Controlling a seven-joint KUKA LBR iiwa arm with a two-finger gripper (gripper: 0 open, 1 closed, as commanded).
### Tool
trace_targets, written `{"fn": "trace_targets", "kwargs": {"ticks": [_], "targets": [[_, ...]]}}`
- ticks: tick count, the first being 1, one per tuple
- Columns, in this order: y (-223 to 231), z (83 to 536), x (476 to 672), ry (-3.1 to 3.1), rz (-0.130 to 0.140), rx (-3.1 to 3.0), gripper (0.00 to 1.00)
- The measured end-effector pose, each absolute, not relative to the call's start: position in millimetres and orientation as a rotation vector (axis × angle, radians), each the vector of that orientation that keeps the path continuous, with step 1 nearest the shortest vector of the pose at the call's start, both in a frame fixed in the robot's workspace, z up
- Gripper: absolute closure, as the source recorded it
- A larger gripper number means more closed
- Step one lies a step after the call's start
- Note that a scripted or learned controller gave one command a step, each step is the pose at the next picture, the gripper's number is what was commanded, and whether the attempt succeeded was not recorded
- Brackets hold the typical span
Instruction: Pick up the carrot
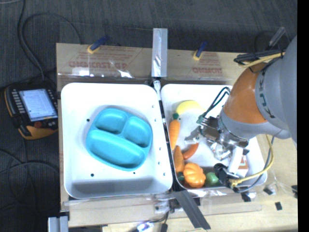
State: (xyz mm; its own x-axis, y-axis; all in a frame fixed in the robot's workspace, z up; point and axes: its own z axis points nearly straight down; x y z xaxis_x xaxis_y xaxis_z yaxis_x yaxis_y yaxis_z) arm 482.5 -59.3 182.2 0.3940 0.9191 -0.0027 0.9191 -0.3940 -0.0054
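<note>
- Orange is the colour of the day: the carrot (174, 131) lies lengthwise along the right bin's (212, 91) left wall, just left of the gripper (208, 138), with bare white floor between the two.
- Gripper sits low over the middle of that right bin, hanging off the grey arm (282, 95) with its orange band (244, 100). Honestly can't make out how its fingers stand, since the wrist hardware and cables blur it all together.
- Nothing looks pinched in it as far as I can see; the carrot is apart from it.
- Just beside the gripper on its lower left there's a reddish-orange chili-looking piece (190, 150), lying at a slant. Might be touching the gripper, might not, can't tell.
- Another orange, carrot-like piece (178, 159) sits below the carrot, still against the left wall, down and left of the gripper.
- Small orange pumpkin (193, 174) is below the gripper near the bin's front edge, with a green bit (211, 179) right next to it.
- Yellow lemon-ish thing (186, 107) is up and left of the gripper, close to the bin's back wall, just above the carrot's top end.
- Way off to the gripper's left, the other white bin (72, 144) holds a blue divided plate (119, 137).
</note>
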Motion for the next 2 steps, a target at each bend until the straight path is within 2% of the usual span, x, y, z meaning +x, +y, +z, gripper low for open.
{"fn": "trace_targets", "kwargs": {"ticks": [1,2], "targets": [[-57.9,189.9,482.5,-1.73,0.012,-2.615,1.0],[40.4,219.5,528.1,-1.245,0.011,-2.887,1.0]]}}
